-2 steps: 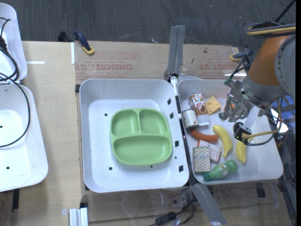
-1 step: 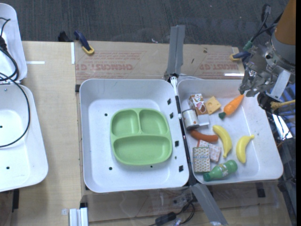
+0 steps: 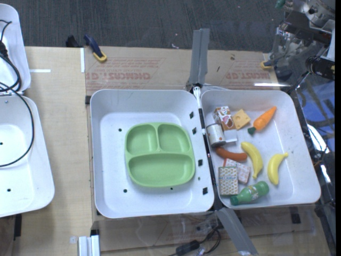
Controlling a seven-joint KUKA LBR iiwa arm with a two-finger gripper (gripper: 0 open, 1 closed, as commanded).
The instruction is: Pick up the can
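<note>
The can [image 3: 215,134] lies in the right bin [image 3: 298,143], beside the sausage [image 3: 230,154]; the end effector's [image 3: 298,23] grip cannot be told.

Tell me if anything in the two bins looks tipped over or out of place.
Two things lie on their sides in the right bin: the can against the bin's left wall, and the green bottle near the front edge. The green plate sits flat in the left bin. Nothing looks spilled or damaged.
</note>
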